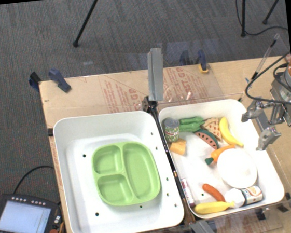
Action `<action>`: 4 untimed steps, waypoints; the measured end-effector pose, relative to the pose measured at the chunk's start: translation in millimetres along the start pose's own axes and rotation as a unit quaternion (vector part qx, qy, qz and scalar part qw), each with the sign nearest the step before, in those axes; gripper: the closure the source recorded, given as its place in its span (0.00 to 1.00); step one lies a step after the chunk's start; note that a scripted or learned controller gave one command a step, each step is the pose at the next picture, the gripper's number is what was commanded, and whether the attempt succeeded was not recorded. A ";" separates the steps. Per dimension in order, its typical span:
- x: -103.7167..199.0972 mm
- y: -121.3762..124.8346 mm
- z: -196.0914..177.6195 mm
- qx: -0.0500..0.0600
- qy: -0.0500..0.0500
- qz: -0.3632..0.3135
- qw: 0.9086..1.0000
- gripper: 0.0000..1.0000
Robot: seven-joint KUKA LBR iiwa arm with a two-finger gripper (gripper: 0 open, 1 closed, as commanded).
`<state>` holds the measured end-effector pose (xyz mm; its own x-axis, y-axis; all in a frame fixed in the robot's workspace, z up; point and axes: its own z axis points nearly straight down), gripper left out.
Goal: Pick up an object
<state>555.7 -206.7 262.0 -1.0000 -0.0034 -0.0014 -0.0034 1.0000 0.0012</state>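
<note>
Pincer (pixel 266 125) spread wide, grasping nothing, just right of right bin (pixel 272 162) rim, near what looks like banana (pixel 229 132).

Evenly and brightly lit from overhead, with no harsh shadows. Soft, faint shading inside the left bin (pixel 71 148) around the green tray (pixel 126 173). Mild glare off the white plate (pixel 237 168) and the clear sheet over the surface (pixel 127 92). Slightly soft overall, grainy on the dark carpet (pixel 32 37).
</note>
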 end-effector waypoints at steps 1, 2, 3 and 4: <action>-11.2 17.2 146.2 0.001 -0.003 0.005 1.000 0.00; -21.0 54.9 175.6 -0.001 0.002 0.056 0.998 0.00; -38.7 64.3 174.3 0.000 0.000 0.137 0.991 0.00; -47.4 73.5 174.0 0.000 0.000 0.155 0.988 0.00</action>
<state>603.1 -132.9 88.2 -0.9529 0.3031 -0.0014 0.3031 0.9529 0.0008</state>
